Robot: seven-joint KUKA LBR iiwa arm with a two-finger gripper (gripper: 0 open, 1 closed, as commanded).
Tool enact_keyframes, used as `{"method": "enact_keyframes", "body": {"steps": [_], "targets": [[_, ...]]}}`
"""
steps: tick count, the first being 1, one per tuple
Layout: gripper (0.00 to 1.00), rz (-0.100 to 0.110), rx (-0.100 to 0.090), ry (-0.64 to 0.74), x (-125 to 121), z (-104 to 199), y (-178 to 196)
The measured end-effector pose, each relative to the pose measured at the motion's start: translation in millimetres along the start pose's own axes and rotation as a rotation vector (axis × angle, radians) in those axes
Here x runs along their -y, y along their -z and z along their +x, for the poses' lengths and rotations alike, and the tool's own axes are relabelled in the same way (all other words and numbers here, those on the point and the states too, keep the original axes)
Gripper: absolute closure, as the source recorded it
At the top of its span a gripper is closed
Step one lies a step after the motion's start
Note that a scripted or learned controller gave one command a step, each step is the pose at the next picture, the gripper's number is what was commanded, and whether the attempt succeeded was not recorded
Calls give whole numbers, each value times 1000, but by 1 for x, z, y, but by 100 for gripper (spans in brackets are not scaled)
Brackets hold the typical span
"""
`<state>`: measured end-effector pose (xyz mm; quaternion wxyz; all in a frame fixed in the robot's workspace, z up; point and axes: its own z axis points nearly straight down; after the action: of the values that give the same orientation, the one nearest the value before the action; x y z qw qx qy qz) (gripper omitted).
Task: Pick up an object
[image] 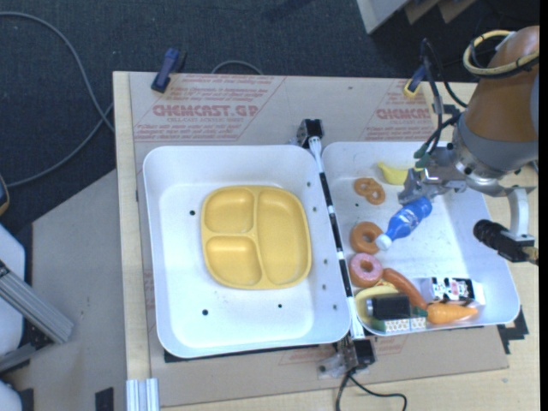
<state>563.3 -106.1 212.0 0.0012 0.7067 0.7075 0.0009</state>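
Hand sits over the blue bottle (grip state: cannot tell). Light, slick plastic, likely rolls; take it mid-body, across its width.

— Where did the divided tray sit?
— In the left bin, near its middle.
— And the right bin?
— It held the rest. A pretzel lay toward the far side, with a bottle just right of it, slanting down toward a doughnut. A second doughnut lay nearer, below the first. A sausage ran from it toward the near edge, where a carrot lay.
— The gripper?
— Above the bottle's far end.
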Motion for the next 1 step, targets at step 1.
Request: {"method": "enact_keyframes", "body": {"steps": [1], "targets": [[100, 1, -1, 0, -1, 59, 23]]}}
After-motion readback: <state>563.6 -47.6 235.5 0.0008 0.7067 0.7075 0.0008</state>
